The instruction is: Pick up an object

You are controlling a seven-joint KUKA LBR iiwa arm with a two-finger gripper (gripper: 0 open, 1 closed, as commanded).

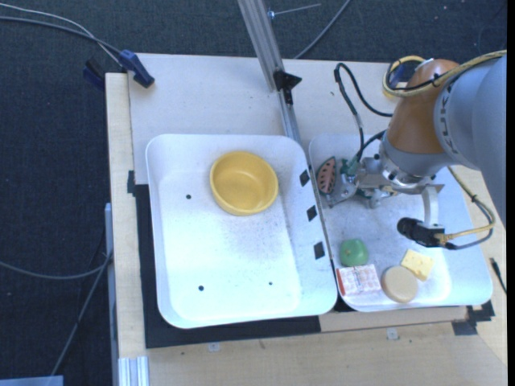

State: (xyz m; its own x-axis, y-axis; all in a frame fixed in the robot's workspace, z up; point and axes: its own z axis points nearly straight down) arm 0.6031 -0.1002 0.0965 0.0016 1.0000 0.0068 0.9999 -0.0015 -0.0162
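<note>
The gripper [356, 185] is low in the right bin [475, 284], near its far left corner; how its fingers stand I cannot tell. Just beside it lies a reddish-brown object [326, 174]. A yellow bowl [244, 182] sits in the left bin [233, 296].

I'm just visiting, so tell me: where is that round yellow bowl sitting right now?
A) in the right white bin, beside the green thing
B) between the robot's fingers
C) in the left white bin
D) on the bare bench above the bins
C: the round yellow bowl sits in the upper part of the left white bin, apart from the gripper, which is over the right white bin.
</note>
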